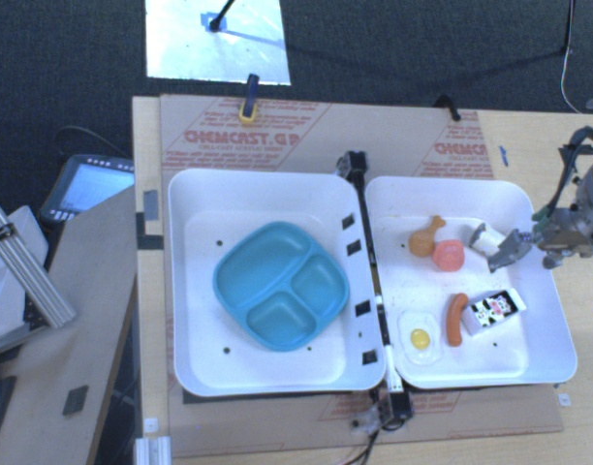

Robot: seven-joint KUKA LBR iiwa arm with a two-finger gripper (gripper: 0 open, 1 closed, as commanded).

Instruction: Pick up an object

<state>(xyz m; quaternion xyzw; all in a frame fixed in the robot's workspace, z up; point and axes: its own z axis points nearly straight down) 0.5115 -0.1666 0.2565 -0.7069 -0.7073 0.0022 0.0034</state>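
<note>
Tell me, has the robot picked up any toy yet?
Not yet. The grey two-finger gripper hangs over the right white bin with nothing visibly held between its fingers. It sits close to the round pink toy and the orange chicken drumstick toy. The orange-red sausage, fried egg toy and small black-and-white carton lie untouched on the bin floor. Grabbing and lifting one is all left to do.
</note>
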